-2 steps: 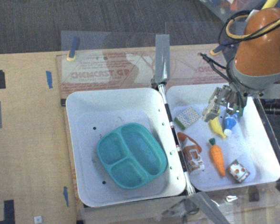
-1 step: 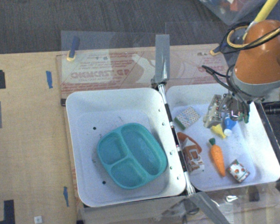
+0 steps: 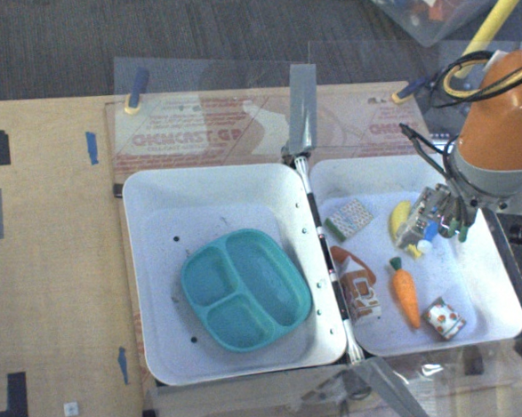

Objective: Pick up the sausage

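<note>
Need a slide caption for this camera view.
End effector hovers over the right bin near the banana; sausage lies by the divider.

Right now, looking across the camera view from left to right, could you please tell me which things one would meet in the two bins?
Teal divided plate → sausage → carrot → small red and white packet. The patterned card, the banana and the tool overlap these in the order, so I leave them out.

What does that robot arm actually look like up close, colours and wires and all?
The arm shows a rounded grey body with a broad orange band above the wrist. Black cables loop beside it, with a yellow one higher up. The gripper is a small metallic cluster with blue and green bits.
</note>
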Controlling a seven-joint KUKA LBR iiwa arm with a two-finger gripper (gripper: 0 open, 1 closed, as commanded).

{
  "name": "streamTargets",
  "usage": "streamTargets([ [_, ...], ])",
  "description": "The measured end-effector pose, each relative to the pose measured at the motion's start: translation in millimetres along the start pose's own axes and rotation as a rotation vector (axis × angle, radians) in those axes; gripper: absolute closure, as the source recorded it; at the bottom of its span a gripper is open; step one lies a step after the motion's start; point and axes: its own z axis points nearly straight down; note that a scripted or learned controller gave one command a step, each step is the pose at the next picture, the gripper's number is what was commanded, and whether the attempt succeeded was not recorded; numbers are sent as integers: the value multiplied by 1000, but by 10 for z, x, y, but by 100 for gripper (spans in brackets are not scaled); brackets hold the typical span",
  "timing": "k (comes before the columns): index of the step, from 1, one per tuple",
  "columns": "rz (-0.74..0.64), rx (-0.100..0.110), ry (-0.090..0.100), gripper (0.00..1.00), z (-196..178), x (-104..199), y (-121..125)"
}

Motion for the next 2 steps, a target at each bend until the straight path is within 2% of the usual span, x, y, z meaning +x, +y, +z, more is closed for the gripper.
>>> streamTargets([
  [1, 46, 0, 0, 100, 190, 807, 355],
  [2, 178, -1, -3, 100, 185, 11, 640],
])
